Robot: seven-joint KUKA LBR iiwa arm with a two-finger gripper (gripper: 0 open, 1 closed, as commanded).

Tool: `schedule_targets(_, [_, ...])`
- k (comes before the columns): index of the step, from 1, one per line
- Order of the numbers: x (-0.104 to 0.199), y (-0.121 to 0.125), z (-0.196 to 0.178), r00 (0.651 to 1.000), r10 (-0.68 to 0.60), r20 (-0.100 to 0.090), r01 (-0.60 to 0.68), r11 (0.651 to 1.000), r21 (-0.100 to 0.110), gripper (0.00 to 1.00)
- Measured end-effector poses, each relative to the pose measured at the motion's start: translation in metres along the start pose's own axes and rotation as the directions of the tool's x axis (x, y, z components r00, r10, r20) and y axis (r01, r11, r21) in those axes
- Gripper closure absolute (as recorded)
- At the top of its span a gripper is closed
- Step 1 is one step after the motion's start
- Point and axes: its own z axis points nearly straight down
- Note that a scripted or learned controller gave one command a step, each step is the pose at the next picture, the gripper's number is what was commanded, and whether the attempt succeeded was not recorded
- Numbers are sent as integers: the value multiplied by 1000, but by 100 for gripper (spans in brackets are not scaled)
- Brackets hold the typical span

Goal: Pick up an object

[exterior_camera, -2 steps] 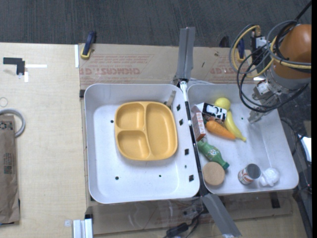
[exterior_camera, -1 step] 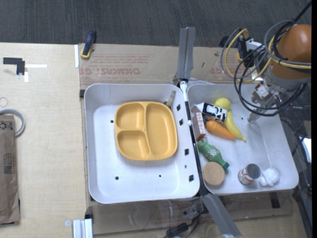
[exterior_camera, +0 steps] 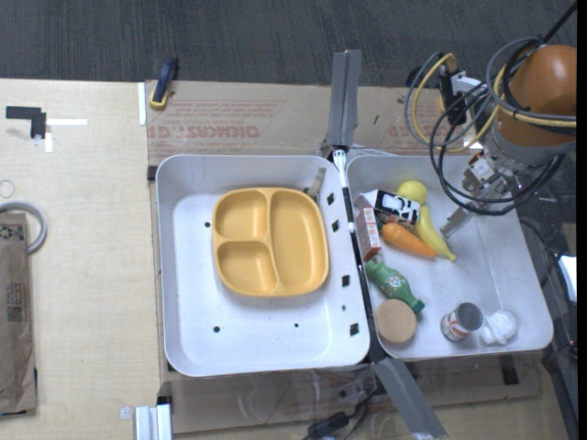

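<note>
The right bin [exterior_camera: 514,273] holds several small objects. An orange carrot [exterior_camera: 406,239] lies beside a yellow banana [exterior_camera: 433,236]. Behind them are a yellow lemon [exterior_camera: 413,190] and a black-and-white packet [exterior_camera: 399,206]. A brown-red box [exterior_camera: 368,231] leans along the bin's left wall. A green bottle [exterior_camera: 393,282] lies in front of it, with a tan round disc [exterior_camera: 396,321] at its end. A small can [exterior_camera: 461,321] and a white crumpled thing [exterior_camera: 498,328] sit at the front right. My gripper [exterior_camera: 455,222] hangs low over the bin, just right of the banana, holding nothing that I can see.
The left bin [exterior_camera: 183,291] bears a yellow three-part plate [exterior_camera: 271,241]. A grey divider post [exterior_camera: 345,99] stands behind the gap between the bins. Cables [exterior_camera: 440,108] loop around the arm's orange wrist band [exterior_camera: 541,94] at the upper right.
</note>
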Motion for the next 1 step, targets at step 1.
schedule_targets(1, [1, -1, -11, 1000, 6, -4, -6, 1000, 6, 100])
